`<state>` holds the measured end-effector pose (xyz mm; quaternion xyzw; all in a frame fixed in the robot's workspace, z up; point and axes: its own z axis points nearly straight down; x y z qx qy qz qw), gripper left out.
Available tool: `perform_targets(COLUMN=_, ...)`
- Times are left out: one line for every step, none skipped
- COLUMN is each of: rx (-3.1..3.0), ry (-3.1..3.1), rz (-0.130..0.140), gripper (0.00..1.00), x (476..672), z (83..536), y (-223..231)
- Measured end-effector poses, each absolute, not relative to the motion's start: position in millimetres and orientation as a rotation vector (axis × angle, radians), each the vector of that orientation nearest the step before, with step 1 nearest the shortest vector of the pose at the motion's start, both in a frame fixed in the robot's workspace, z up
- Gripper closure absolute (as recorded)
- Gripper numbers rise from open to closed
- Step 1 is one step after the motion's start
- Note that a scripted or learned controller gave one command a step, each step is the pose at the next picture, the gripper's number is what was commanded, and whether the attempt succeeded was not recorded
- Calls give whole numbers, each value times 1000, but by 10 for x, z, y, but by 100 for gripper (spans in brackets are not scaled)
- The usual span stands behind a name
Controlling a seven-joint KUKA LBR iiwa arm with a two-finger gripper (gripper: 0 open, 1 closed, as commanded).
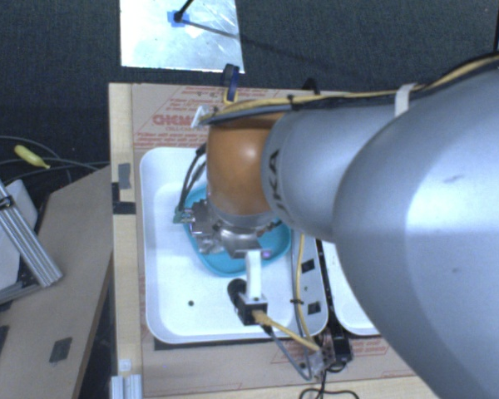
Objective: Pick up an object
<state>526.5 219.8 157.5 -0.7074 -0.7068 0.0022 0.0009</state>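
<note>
My arm (416,223) comes in from the right of the view and covers most of that side, grey and bulky, with the orange band (237,169) sitting just above my wrist. My gripper (233,238) is lowered over the nearer-left bin (162,306), pointing down into its middle. My own wrist hides its working end, so I cannot tell whether it is open or closed, nor whether it has hold of anything. The one thing I can see to pick is a blue object (198,243), flat and rounded like a shallow dish. It lies on the white floor of that same bin, directly under my gripper. Its rim shows as a blue crescent to the left of the wrist and again as a smaller patch on the right, while its centre is covered by my tool. Whether the gripper touches it I cannot say. A small dark speck (191,303) marks the bin floor nearer the camera, apart from the blue object. The other bin (356,310) shows as a narrow white strip beneath my arm. Both bins rest on a cardboard sheet (162,110) with red print, and beyond it a silvery sheet (179,23) lies on dark cloth
</note>
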Motion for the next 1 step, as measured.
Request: perform_targets(rx=-2219, ry=-2231, rz=-28, gripper=100, x=5104, z=3556, y=2265)
